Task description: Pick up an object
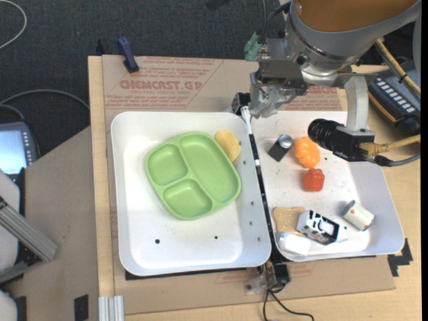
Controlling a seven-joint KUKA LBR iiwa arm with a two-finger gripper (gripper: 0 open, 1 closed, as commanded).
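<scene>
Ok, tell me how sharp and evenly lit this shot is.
Camera view: lighting is even and soft, with faint shadows under the green divided plate; the arm's orange band looms close to the lens and looks soft; the white bin floor is bright but not blown out; the small orange pumpkin stays crisp.

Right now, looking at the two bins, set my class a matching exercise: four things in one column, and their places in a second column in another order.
Things:
1. green tray
2. yellow piece
3. orange fruit
4. hand

Places:
A. right bin, just above the red piece
B. over the far end of the divide between the bins
C. middle of the left bin
D. left bin, at the tray's far right corner

Pairs: 1-C, 2-D, 3-A, 4-B
</scene>
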